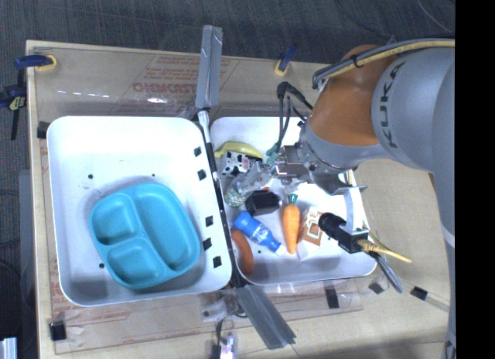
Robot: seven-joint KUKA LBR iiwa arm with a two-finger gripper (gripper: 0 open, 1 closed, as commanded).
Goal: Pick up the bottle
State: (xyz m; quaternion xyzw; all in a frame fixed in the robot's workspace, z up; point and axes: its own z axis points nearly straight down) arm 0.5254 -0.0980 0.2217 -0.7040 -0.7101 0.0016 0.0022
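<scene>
Presumably the small blue plastic bottle [256, 231] is the thing wanted; it lies on its side near the front-left of the right-hand white bin [354, 269], tilted across the floor and crowded by neighbours, so a clean approach looks awkward. Just to its right an orange carrot [290, 227] lies nearly upright in the view, a reddish-orange rounded object [243, 250] sits touching or just beside the bottle's lower end, and a black lump [262, 200] lies just above it. Farther back a yellow banana [238, 148] curves along the rim. The gripper [280, 165] hangs over the bin's middle, above the clutter and not on the bottle; whether it is wide or narrow I cannot tell, since the grey-and-orange wrist covers it. Well apart, a blue compartmented tray [145, 234] rests in the left-hand white bin [69, 141].
</scene>
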